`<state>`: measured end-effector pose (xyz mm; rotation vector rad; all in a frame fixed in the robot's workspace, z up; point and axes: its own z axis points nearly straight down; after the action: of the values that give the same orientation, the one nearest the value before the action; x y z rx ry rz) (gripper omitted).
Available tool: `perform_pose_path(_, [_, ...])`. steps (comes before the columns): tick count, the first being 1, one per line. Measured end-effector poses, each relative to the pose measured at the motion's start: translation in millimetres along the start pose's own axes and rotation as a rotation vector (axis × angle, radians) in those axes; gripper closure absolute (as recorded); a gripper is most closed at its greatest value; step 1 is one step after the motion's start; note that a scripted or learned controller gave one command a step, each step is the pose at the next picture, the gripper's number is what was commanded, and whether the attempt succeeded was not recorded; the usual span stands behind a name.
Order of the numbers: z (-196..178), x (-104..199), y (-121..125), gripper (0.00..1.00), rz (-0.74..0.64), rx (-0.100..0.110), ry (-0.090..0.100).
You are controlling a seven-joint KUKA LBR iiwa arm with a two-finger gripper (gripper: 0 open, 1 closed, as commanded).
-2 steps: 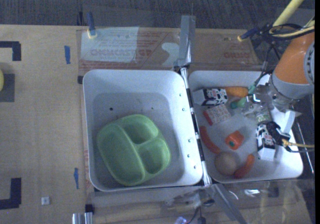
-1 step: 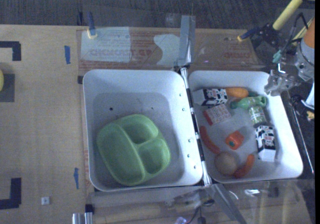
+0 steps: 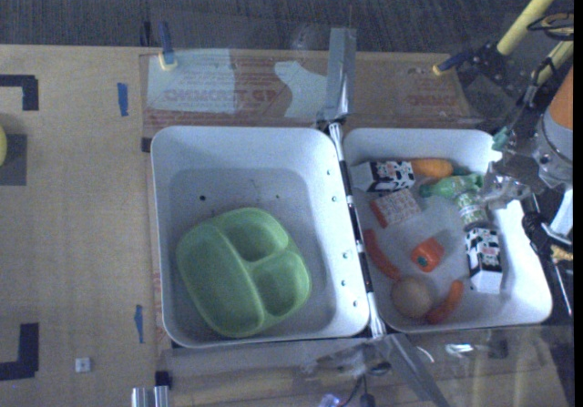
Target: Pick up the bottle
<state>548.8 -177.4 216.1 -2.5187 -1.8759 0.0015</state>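
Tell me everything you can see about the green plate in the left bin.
The green plate is a rounded, pale green tray, plastic by its look, split by raised ridges into three compartments: one long one on its left side and two smaller ones on its right. It lies flat and face up on the floor of the left bin, toward the near side. It looks clean, with nothing resting in it.
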Motion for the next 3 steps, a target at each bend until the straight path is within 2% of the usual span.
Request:
perform_pose_path(1, [96.6, -46.9, -36.5, 1.0, 0.188, -0.031, 0.003])
perform_pose_path(2, [106.2, -28.4, -48.1, 1.0, 0.335, -0.075, -0.008])
perform_pose_path(3, [92.6, -29.8, -45.2, 1.0, 0.338, -0.085, -0.008])
